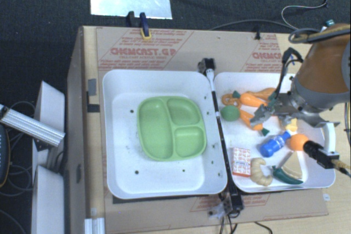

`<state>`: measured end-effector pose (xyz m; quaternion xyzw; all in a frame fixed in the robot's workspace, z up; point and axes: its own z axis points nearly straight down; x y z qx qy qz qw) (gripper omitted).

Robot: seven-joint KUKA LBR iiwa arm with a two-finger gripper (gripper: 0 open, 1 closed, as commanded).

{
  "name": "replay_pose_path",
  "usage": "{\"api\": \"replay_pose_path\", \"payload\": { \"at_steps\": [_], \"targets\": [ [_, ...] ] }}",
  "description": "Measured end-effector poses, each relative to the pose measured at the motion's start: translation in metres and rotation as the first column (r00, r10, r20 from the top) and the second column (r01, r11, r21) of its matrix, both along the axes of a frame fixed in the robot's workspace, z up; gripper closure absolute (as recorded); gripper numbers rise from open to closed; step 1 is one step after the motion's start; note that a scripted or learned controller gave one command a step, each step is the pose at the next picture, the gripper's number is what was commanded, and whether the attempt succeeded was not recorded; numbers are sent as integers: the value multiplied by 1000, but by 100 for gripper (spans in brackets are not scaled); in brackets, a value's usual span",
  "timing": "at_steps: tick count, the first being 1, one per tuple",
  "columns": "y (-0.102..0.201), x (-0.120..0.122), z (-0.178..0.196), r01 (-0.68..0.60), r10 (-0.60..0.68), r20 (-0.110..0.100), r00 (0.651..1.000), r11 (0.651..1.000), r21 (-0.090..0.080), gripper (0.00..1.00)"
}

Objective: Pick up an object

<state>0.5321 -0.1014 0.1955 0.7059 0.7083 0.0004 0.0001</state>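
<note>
The right bin point(315, 183) holds several toys. Orange carrot-like pieces point(251, 99) lie at its back, with a green ball point(230, 113) beside them. Toward the front lie a blue bottle point(273, 144), an orange ball point(298, 141), a red-and-white box point(241, 160), a tan croissant point(260, 170), a dark green pepper point(286, 175) and a pale wedge point(296, 165). My gripper point(264, 115) is low in the bin's middle, right over an orange piece point(254, 121) and just behind the blue bottle. Part of that piece is hidden under it.
The left bin point(123, 183) holds a green divided plate point(171, 127). A black divider rail point(216, 112) runs between the bins. The grey and orange arm point(323, 76) covers the right bin's back right corner. Cardboard point(148, 49) lies under both bins.
</note>
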Motion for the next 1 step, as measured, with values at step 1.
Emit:
{"api": "replay_pose_path", "payload": {
  "at_steps": [1],
  "targets": [
    [-32, 41, -111, 2, -2, 1, 1000, 1000, -1, 0]
  ]
}}
